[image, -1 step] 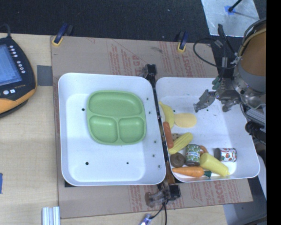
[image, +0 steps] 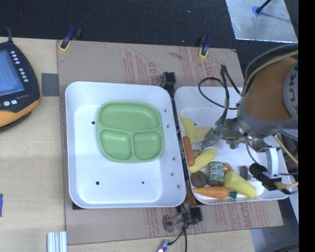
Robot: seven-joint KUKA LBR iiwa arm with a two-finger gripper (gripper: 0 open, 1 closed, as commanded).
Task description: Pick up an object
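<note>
a: where do we see the gripper [image: 216, 134]?

b: we see it low over the right bin [image: 197, 96], at the end of the grey arm [image: 265, 96] with its orange band. it hangs near the bin's middle, just right of the yellow piece [image: 188, 125] by the left wall.

a: are its fingers spread or pressed together?

b: we cannot tell; the fingertips are small and dark against the cables, and we see nothing clearly caught between them.

a: and the things it could pick?

b: we find them heaped in the near-left part of the right bin. a thin orange carrot [image: 187, 149] lies along the left wall, a yellow corn cob [image: 202, 160] slants beside it, and a dark round object [image: 199, 179] sits below that. a small green can [image: 217, 172] stands just right of it, a yellow pepper-like piece [image: 240, 185] lies to its right, and a second carrot [image: 212, 192] rests along the near wall.

a: what about the left bin [image: 81, 140]?

b: we see a green divided plate [image: 130, 131] lying flat in it. a tablet-like pendant [image: 10, 85] sits on the bench at far left.
</note>
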